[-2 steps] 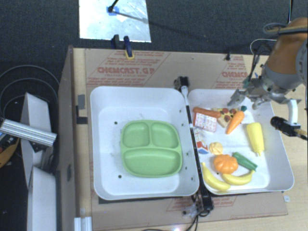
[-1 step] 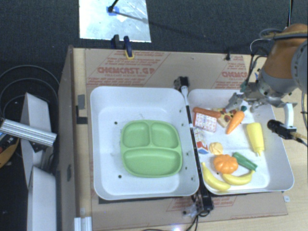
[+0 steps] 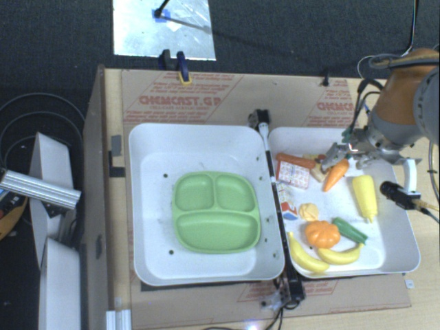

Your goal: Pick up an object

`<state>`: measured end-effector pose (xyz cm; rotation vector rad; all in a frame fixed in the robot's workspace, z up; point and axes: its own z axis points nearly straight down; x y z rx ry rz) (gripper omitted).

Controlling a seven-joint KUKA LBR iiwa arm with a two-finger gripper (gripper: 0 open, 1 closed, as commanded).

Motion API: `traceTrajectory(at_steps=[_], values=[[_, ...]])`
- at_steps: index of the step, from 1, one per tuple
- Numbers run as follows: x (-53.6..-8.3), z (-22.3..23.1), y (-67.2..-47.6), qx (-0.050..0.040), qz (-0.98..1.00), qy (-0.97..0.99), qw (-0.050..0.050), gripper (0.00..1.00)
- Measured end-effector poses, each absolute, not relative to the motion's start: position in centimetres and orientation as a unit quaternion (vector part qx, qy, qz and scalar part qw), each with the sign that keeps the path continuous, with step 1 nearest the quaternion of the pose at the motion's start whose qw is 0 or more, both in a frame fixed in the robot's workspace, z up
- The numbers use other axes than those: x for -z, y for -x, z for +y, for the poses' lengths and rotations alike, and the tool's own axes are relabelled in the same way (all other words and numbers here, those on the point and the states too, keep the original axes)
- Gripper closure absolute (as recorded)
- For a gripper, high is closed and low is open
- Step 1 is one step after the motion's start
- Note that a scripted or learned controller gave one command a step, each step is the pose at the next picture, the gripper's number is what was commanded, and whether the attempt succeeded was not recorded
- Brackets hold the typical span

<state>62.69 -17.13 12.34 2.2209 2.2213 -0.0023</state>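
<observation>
Camera view: the gripper (image 3: 342,155) is down in the right bin (image 3: 405,253), jaws clamped on the top end of the carrot (image 3: 335,174), which hangs tilted (tip toward the wrapped snack (image 3: 293,172)). Corn (image 3: 364,196) lies just beside it, pumpkin (image 3: 322,234) and bananas (image 3: 323,255) nearer the front. A green plate (image 3: 216,210) sits in the left bin (image 3: 151,157).

Arm (image 3: 412,95) cut off by the right edge, pincer (image 3: 342,155) fingers too small to tell apart, carrot (image 3: 334,175) top hidden under them, banana (image 3: 306,254) partly behind the pumpkin (image 3: 322,234)
</observation>
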Motion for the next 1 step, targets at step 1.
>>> traceTrajectory(at_steps=[1], values=[[-12.04,-17.44,-62.37,0.0001,0.708,-0.707,0.001,0.00]])
